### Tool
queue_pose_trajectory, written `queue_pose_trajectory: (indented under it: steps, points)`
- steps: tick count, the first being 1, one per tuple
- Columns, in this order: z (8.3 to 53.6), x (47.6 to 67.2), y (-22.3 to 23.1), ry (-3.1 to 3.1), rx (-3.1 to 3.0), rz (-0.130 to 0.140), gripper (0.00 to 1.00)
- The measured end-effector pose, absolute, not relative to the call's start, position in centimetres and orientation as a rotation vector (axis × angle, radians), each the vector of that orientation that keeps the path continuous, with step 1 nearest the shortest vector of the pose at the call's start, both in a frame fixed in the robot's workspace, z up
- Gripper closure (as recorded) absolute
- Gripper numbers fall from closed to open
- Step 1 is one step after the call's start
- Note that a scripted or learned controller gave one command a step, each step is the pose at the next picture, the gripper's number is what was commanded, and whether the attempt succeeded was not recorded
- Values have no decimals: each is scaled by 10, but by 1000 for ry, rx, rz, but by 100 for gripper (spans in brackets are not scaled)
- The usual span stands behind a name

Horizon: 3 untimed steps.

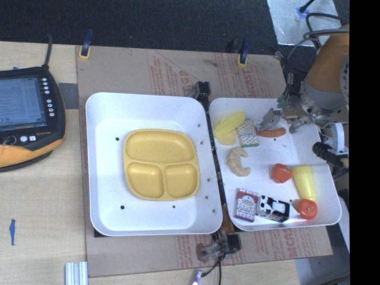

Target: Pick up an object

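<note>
The right white bin (323, 221) holds several toy foods. Among them are a yellow corn cob (228, 126), a patterned packet (247, 136), a beige croissant (238, 161) and a red sausage (272, 133). A red tomato (281, 173) and a yellow bottle (304, 183) with a red cap lie nearer the front. Two small boxes, one red-patterned (246, 205) and one black-and-white (274, 208), sit at the front. My gripper (272, 119) hangs at the bin's far side, right above the sausage, beside the packet.
The left white bin (104, 212) carries a yellow divided plate (161, 163). A control tablet (27, 114) lies on the bench at far left. Clamps (203, 89) sit between the bins at back and front. The arm's body (326, 76) and cables crowd the right bin's far right corner.
</note>
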State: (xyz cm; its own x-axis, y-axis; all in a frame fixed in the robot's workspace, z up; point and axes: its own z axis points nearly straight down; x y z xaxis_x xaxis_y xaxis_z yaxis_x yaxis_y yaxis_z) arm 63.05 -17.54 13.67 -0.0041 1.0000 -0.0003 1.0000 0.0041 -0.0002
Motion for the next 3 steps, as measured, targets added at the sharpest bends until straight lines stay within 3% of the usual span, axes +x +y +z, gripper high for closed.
queue_pose_trajectory:
  steps: [1, 2, 3]
  points:
    - [99, 660, -184, 2220, 2205, 7, 0]
    - [97, 611, -132, 2223, 2211, 4, 0]
    - [96, 547, -165, 2224, 2212, 3, 0]
